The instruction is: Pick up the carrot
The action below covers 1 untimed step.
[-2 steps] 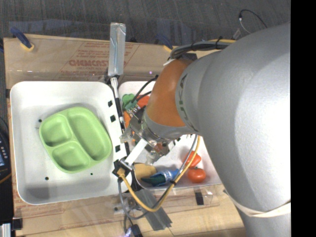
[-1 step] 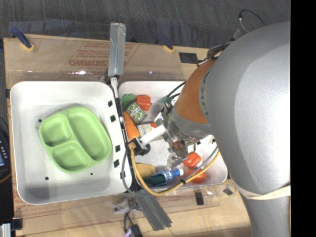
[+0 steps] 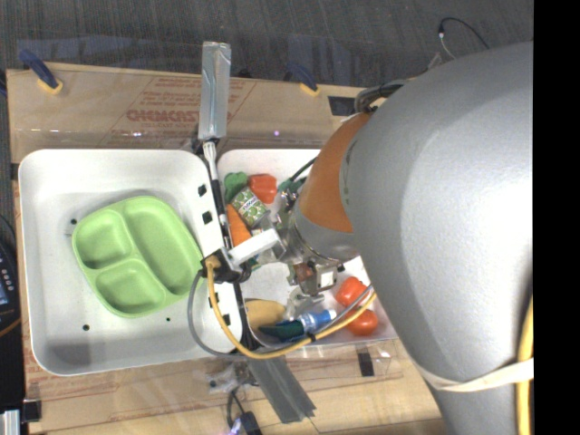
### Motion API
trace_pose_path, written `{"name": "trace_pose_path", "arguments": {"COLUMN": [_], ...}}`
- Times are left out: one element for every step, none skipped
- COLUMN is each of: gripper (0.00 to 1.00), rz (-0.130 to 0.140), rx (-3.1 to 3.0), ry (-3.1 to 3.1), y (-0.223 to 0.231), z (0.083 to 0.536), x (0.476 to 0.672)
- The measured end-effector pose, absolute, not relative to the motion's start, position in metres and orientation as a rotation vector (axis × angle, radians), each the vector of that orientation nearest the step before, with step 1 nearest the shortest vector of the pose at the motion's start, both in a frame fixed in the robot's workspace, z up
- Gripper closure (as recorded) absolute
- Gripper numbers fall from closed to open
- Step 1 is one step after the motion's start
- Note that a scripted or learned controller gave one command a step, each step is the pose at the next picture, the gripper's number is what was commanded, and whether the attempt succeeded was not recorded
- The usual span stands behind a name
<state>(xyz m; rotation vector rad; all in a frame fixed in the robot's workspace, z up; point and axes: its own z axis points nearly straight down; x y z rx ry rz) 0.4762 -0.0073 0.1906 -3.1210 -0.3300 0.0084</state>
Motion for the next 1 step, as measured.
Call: {"name": "trace_pose_path", "arguments": {"gripper": [0.0], "rz": [0.004], "rx": [-3.123], "ry": [-0.327], "y": [-0.0239], "z": [0.2275], "x": [0.5686]}}
